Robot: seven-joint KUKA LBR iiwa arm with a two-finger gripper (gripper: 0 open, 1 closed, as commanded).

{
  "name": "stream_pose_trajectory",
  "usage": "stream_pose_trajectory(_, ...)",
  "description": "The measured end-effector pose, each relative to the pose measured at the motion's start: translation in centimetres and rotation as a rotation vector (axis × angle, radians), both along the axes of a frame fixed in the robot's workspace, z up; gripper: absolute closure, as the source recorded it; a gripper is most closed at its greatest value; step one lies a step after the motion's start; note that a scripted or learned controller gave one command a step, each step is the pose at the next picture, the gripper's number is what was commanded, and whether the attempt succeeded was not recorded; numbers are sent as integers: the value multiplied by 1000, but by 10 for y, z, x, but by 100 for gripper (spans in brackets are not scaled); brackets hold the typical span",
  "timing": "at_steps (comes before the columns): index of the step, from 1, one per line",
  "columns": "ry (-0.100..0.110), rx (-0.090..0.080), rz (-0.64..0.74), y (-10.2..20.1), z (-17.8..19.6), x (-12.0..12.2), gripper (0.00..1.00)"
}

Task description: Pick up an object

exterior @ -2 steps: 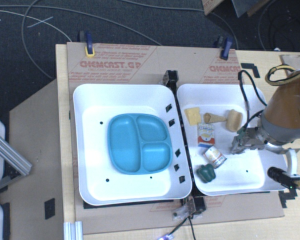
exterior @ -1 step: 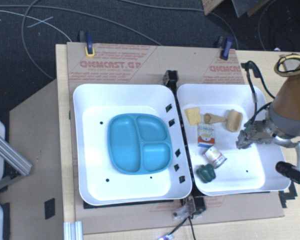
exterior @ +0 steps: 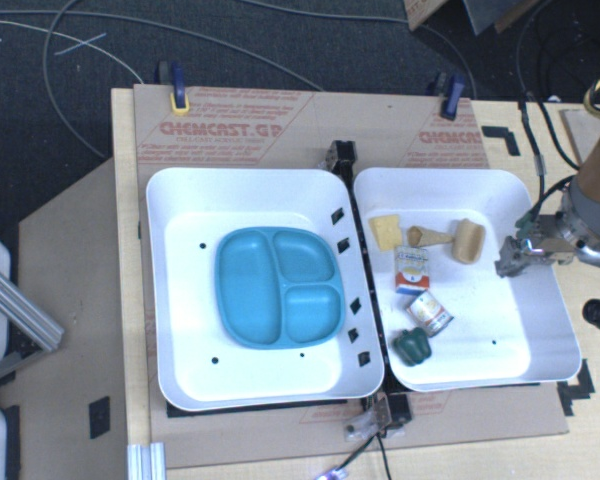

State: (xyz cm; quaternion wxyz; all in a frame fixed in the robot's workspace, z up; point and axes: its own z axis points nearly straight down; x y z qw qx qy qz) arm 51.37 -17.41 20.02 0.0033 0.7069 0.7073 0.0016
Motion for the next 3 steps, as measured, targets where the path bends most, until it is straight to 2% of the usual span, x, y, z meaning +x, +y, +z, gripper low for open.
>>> stream_pose_trajectory(1, -1, -1, 0, -8, 60, 7, 100)
stream_pose_trajectory(2, 8, 6, 6, 52, 61, 7, 100)
stream_pose_trajectory(3, 11, 6, 4, 107, 45, -7, 100)
